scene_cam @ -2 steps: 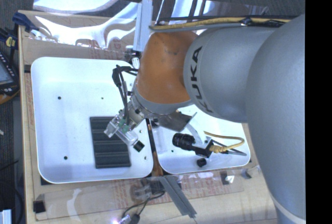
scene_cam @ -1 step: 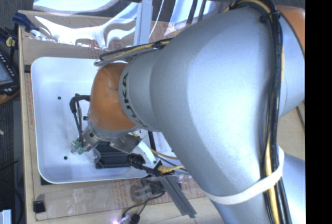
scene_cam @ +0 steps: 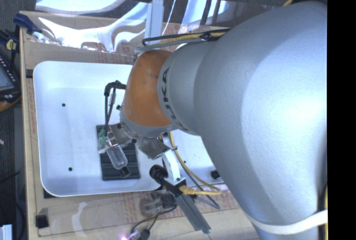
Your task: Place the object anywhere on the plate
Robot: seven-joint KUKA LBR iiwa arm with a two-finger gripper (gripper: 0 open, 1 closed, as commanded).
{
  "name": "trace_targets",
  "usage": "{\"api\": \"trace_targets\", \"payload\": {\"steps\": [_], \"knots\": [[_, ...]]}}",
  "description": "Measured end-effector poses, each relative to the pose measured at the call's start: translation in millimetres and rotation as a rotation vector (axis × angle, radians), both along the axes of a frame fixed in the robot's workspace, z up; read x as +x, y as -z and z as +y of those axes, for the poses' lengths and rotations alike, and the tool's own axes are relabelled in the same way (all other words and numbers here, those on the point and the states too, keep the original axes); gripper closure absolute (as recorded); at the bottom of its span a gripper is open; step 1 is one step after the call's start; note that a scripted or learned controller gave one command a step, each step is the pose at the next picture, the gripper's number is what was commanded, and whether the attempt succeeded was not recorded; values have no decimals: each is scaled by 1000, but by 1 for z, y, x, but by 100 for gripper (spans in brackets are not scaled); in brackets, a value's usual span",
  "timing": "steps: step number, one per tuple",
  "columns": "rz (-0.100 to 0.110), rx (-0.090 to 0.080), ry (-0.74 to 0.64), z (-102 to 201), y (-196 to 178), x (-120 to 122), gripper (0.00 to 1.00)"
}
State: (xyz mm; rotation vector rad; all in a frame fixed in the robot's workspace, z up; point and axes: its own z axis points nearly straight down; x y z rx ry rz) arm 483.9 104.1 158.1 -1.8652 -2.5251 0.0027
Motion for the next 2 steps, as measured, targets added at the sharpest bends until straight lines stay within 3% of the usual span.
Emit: {"api": "trace_targets", "payload": {"steps": [1,2], "knots": [[-2,0,-625,-28,-41,35,100],[1,1,-594,51,-2,-9,100]]}}
